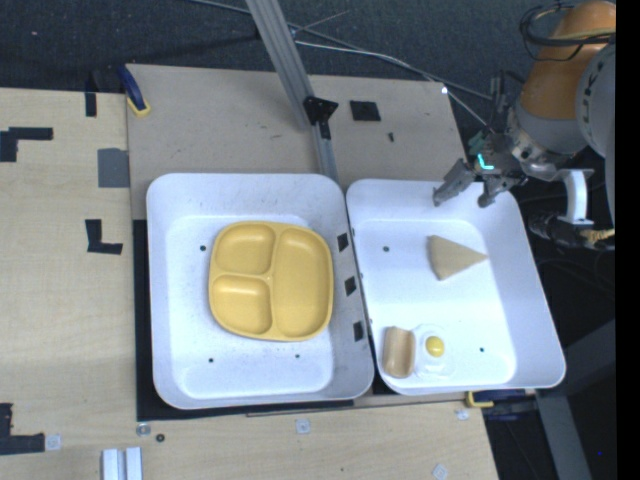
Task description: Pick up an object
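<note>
Gripper (463,195) above far edge of right bin (520,268), fingers spread, pinching nothing. Tan wedge (455,258) just below, on bin floor, long axis across bin, tip pointing right. Fried egg (432,347), bread roll (398,352) near front; yellow divided plate (271,280) in left bin (170,268).

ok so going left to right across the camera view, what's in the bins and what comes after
yellow plate in the left bin → small tan block → fried egg toy → tan wedge, all three in the right bin → pincer at that bin's far edge, fingers spread
</note>
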Tool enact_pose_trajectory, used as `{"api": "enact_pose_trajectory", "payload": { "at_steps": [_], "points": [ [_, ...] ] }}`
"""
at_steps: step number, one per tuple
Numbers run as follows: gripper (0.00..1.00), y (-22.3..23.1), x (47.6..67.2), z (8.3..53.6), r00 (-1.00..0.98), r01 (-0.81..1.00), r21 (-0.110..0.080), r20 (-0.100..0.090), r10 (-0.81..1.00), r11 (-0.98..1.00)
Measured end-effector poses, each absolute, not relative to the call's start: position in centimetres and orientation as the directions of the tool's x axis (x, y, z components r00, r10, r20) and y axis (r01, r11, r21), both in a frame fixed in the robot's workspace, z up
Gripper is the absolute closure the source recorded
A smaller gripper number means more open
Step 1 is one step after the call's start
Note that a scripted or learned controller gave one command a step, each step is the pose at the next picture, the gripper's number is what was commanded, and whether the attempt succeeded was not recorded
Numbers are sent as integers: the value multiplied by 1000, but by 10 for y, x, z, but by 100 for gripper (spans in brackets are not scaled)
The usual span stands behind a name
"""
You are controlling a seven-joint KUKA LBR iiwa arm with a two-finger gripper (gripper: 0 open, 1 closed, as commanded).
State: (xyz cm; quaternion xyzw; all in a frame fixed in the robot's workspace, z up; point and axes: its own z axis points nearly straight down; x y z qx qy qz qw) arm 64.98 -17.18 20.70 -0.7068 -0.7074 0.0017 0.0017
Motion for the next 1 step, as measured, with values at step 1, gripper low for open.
{"api": "enact_pose_trajectory", "payload": {
  "at_steps": [1],
  "points": [
    [0, -172, 651, 209, -1, 1000, -1, -1, 1000, 1]
  ]
}}
